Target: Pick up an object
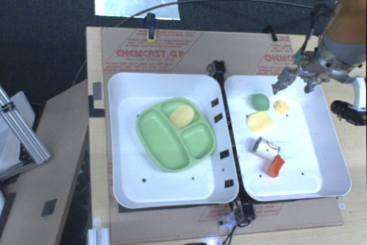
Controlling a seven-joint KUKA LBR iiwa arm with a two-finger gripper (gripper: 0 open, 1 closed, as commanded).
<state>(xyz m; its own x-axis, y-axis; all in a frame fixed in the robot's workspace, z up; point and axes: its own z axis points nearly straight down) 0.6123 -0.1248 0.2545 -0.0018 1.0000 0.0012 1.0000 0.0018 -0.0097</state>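
Note:
My gripper (296,84) hangs over the far edge of the right bin (327,181), its two fingers spread open with nothing between them. Below it in that bin lie a green round object (260,101), a small pale yellow piece (281,106), a larger yellow object (259,121), a white can lying on its side (266,148) and an orange block (276,166). The green one is the closest, a little to the gripper's lower left.
The left bin (129,181) holds a green divided tray (172,137) with a yellow object (182,116) in its upper compartment. A black hinge strip (228,123) runs between the bins. A cable (241,2) arcs over the back of the bench.

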